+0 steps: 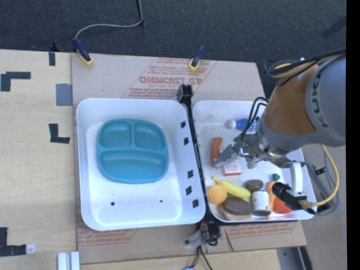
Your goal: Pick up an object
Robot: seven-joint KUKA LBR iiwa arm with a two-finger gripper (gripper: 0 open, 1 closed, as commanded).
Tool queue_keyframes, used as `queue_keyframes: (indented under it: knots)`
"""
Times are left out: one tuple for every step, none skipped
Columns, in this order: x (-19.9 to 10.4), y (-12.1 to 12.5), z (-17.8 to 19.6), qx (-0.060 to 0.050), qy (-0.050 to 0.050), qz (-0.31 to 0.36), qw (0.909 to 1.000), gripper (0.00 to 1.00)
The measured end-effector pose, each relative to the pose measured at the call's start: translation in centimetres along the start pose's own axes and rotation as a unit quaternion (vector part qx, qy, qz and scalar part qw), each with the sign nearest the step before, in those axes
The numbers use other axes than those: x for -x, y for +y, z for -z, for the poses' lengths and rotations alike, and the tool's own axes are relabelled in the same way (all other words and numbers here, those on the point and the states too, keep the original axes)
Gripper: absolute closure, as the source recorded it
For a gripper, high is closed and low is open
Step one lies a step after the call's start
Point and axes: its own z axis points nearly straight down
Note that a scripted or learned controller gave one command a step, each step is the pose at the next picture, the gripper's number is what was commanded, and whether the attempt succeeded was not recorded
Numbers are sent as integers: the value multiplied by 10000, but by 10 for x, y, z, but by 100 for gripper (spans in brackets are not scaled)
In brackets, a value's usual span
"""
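One fixed camera looks down on my bench from above, at a slant. It stands far enough back to take in both shallow white plastic bins (pixel 84 167), the brown cardboard sheet (pixel 163 77) beneath them and dark carpet (pixel 225 16) beyond. My grey, orange-banded arm (pixel 306 103) enters from the frame's right.

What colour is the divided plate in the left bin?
The divided plate is light blue, a turquoise tone. It shows clearly in the camera view, lying in the left bin.

Left of the smooth, glossy white plastic right bin (pixel 222 112), a matt blue plastic divided plate (pixel 133 151) lies over brown printed cardboard (pixel 163 77).
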Motion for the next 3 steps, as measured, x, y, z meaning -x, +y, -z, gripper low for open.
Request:
queue_keyframes:
  knots:
    - [36, 81, -96, 12, -8, 0, 10000, 0]
    - [36, 80, -86, 0, -5, 2, 10000, 100]
    - [-25, 31, 0, 5, 0, 8, 10000, 100]
